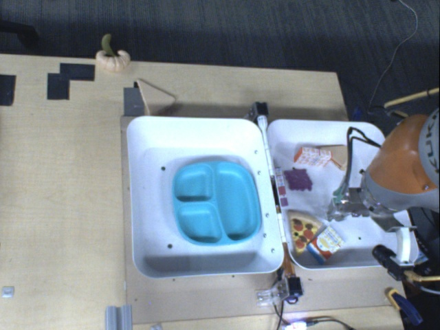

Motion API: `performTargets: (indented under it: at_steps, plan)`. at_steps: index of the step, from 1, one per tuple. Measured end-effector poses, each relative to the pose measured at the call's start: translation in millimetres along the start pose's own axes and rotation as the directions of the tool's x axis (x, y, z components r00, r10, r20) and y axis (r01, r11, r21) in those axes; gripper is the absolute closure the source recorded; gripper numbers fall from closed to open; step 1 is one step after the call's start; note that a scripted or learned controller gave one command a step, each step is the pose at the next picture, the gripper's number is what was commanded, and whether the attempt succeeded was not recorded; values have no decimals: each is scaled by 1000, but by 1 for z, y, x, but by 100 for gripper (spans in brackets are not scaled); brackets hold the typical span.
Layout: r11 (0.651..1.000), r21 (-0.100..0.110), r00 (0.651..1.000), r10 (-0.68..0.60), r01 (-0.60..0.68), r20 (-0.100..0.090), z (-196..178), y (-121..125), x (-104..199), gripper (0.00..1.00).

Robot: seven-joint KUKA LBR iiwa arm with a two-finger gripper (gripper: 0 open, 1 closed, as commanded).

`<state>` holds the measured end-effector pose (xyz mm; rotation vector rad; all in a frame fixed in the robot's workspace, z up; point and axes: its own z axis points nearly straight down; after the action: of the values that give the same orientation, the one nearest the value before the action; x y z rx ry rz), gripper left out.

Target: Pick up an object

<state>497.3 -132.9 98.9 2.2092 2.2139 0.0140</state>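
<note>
Hovering low in the right bin (364,133), our hand (342,208) has a spread we cannot tell; just below it lie the pizza slice (301,230) and small carton (325,243), likeliest picks.

All the loose objects lie in the right bin (375,130). An orange-and-white packet (314,157) rests flat near the bin's far wall. Just nearer than it sits a small purple block (298,179). A pizza slice toy (301,230) lies flat by the bin's near-left corner, and a small white-and-blue box (325,243) lies tilted, touching its right side.
</note>
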Motion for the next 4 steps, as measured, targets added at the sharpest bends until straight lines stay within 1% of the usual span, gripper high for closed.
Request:
performTargets:
  at_steps: [1,2,3,4]
  plan:
    - [1000,12,1000,1,-1,-2,-41,30,-43,100]
    - [1000,14,1000,-4,4,-3,1,86,-67,100]
    - [1000,11,1000,-4,5,-2,-6,159,-73,100]
    - [1000,11,1000,-4,4,-2,-6,159,-73,0]
